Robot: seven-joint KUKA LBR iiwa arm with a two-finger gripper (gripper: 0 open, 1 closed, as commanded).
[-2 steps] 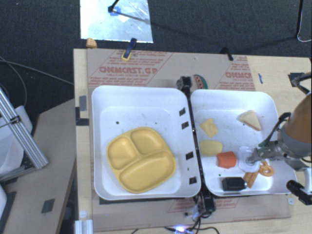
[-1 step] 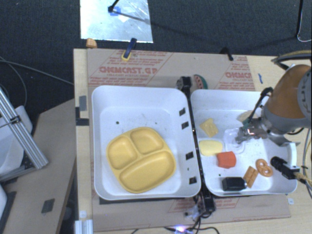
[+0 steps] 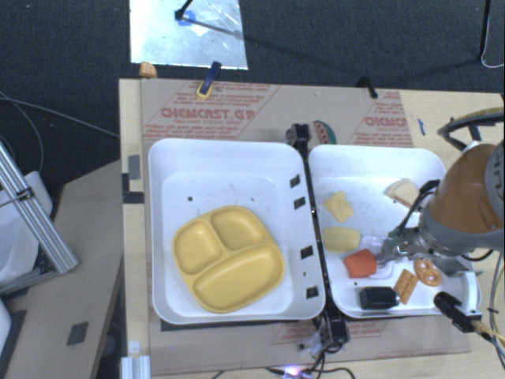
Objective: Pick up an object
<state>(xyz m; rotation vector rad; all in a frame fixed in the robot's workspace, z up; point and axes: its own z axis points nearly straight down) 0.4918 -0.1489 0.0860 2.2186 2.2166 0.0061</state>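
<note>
The right bin [image 3: 379, 160] holds several small items: a yellow wedge [image 3: 339, 206], a pale yellow lump [image 3: 341, 238], a red-orange piece [image 3: 360, 264], a black block [image 3: 377, 297], an orange stick [image 3: 405, 286], a pretzel [image 3: 427, 272] and a beige slice [image 3: 402, 189]. My gripper [image 3: 389, 252] hangs low in this bin, just right of the red-orange piece and close to touching it. The wrist with its orange band [image 3: 465, 200] covers the bin's right side.
The left bin [image 3: 229, 164] holds a yellow three-compartment plate [image 3: 229, 257]. A black divider with clips [image 3: 309, 227] runs between the bins. Cardboard lies under both. A silver sheet [image 3: 188, 22] lies beyond the bench.
</note>
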